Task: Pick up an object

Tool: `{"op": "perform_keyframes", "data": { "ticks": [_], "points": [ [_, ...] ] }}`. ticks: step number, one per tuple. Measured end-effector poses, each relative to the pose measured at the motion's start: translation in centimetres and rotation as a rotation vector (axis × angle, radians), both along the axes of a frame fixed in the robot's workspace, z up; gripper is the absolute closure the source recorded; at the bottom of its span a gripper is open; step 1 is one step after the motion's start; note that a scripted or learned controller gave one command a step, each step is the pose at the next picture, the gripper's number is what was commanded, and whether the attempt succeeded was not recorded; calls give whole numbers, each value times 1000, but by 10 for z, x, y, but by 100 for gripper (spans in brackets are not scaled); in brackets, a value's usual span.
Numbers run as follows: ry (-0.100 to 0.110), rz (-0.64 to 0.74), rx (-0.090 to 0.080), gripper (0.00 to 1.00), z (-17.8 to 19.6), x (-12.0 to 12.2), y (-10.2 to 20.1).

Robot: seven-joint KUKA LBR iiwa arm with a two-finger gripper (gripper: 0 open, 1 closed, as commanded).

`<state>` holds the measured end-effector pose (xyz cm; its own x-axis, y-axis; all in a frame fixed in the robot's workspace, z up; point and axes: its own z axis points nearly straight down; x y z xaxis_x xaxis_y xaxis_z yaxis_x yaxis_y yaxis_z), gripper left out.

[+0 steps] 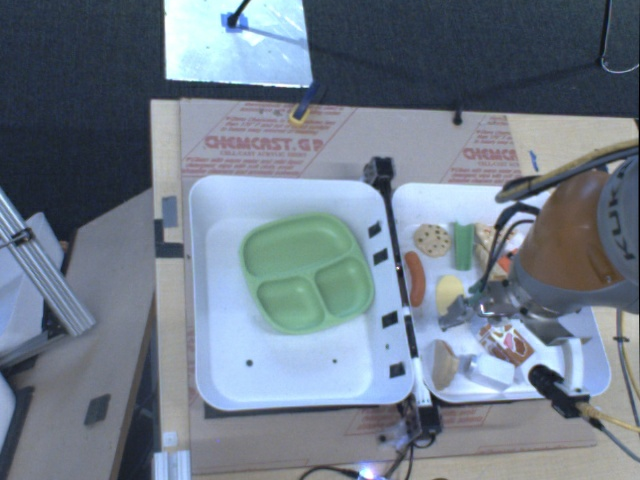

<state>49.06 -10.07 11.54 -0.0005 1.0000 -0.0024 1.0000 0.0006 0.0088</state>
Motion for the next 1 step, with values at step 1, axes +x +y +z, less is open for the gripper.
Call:
{"op": "perform_keyframes", "data": {
  "ticks": [1],
  "points": [
    [3, 2, 2, 0, -11, 1, 1]
  ]
}}
